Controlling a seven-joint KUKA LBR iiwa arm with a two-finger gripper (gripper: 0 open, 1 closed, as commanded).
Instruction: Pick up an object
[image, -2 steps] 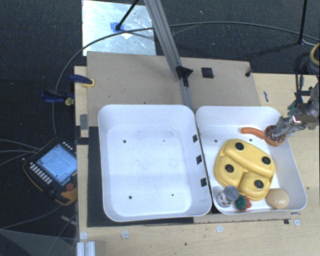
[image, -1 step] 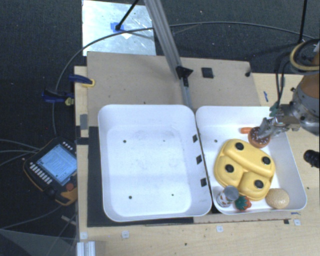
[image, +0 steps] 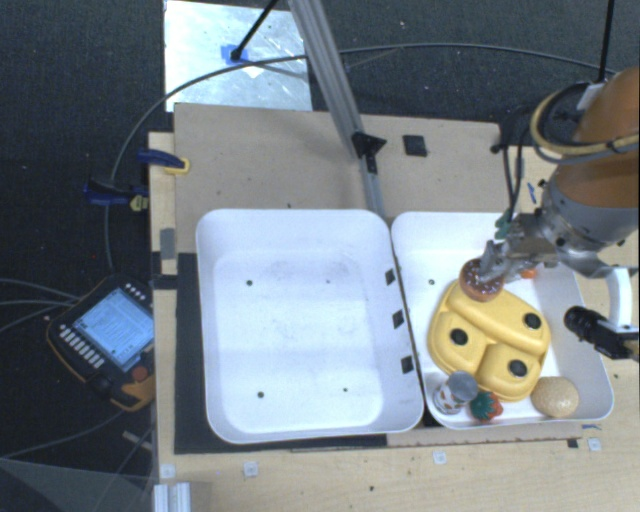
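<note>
Arm pos.: the grey KUKA arm with orange band (image: 600, 150) reaches in from the right; its two-finger gripper (image: 492, 262) hangs over the right-hand shallow white bin (image: 420, 250).

Finger state: cannot tell. The tips merge with the item beneath; no gap or pinch can be made out.

Target pos.: a small round brown ring-shaped object, doughnut-like (image: 481, 280), sits directly under the gripper tip, resting on the upper edge of a large yellow moulded plastic piece with three dark holes (image: 490, 338). Whether the tip touches the ring cannot be told.

Other contents, right bin front edge: a small grey-and-white item (image: 459, 388), a small green item (image: 485, 405), a beige rounded lump (image: 555, 396). All lie well clear of the tip. The left-hand shallow white bin (image: 215, 300) holds nothing to pick.

Procedure (judgement): step in hand is approach/grasp on the ring.
1. Centre tips across the ring, not beside it.
2. Descend slowly; the yellow piece slopes, so the ring may slide off.
3. Close, then lift straight up.
4. Verify the ring sits btwn. the tips before moving away.
</note>
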